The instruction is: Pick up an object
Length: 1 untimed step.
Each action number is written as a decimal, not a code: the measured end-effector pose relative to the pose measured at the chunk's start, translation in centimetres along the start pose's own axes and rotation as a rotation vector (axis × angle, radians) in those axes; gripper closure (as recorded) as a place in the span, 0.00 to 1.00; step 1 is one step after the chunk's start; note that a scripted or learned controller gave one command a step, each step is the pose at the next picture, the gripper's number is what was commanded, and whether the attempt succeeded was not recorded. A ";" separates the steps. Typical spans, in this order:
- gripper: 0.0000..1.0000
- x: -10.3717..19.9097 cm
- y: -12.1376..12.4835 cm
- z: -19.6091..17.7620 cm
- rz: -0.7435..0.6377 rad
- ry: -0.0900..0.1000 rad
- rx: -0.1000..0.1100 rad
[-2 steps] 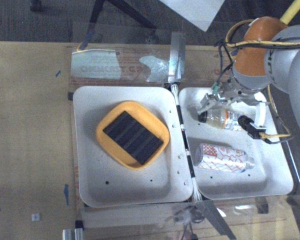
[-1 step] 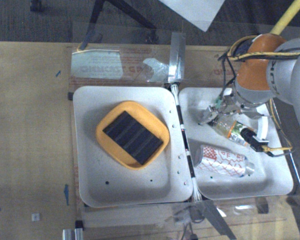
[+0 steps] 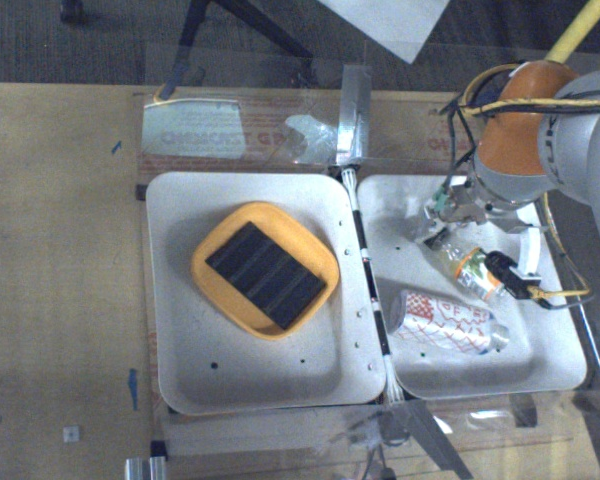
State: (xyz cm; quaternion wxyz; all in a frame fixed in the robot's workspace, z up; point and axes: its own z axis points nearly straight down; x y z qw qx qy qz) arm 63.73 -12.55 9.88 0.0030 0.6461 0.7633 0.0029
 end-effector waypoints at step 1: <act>1.00 3.1 3.6 -8.6 -0.173 0.000 0.006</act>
